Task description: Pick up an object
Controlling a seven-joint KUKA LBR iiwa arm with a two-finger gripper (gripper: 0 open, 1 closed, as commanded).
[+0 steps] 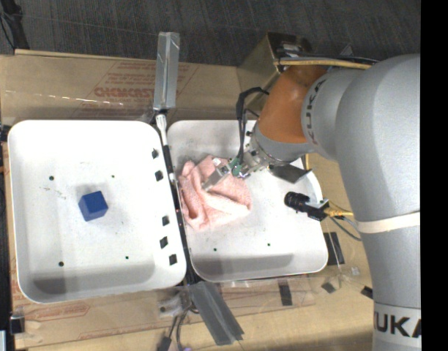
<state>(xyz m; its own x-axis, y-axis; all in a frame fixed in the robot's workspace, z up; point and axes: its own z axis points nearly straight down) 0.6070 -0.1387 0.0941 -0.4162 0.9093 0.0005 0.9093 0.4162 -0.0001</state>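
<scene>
A crumpled pink cloth [209, 194] lies in the left half of the right bin [282, 258], close to the divider. My gripper [218, 175] reaches down from the right and its tip sits on the cloth's upper middle. A small blue cube [93, 205] rests in the left bin [34, 269], far from the arm. The grey arm with its orange band [282, 112] covers the right bin's upper right part.
A black cable plug [303, 204] hangs over the right bin's right side. Black clips line the divider [168, 203] between the bins. Cardboard [77, 82] lies behind the bins, and a metal bar [165, 72] stands at the back.
</scene>
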